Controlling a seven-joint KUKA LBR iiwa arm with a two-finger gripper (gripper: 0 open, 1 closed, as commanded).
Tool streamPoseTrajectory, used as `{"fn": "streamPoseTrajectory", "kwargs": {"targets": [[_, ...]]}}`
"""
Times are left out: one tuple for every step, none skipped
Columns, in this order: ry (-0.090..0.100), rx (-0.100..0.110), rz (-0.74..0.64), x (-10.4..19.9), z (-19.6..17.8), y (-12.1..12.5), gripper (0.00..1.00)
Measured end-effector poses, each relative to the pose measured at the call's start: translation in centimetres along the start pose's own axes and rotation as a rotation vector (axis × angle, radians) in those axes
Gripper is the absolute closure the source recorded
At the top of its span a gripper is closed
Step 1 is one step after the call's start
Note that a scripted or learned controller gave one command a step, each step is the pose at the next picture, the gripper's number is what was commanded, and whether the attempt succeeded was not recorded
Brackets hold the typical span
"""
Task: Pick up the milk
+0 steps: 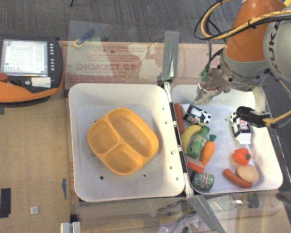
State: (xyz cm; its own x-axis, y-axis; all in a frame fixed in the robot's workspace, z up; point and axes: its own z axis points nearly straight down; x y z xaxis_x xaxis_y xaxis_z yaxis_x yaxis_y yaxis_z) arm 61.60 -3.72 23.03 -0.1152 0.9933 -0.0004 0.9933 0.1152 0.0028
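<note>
Two cow-patterned black-and-white cartons lie in the right bin (269, 149). One small milk carton (197, 115) lies near the bin's back left, just below and left of my gripper (203, 94). The other carton (241, 129) lies further right, near the bin's right wall. My gripper hangs over the back of the right bin, a little above the small carton, and nothing shows between its fingers.
Beside the small carton lie a red sausage (178, 118), a banana (189, 132), a green bottle (198, 144) and a carrot (208, 150). A green can (202, 180), a red pepper (241, 156), a potato (248, 173) and another sausage (235, 178) lie toward the front. A yellow divided plate (122, 141) sits in the left bin (82, 178).
</note>
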Motion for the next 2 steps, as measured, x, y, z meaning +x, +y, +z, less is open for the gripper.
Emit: {"fn": "streamPoseTrajectory", "kwargs": {"targets": [[0.000,0.000,0.000,0.0,0.0,0.0,0.00],[0.001,0.003,-0.008,-5.7,6.1,-5.5,0.00]]}}
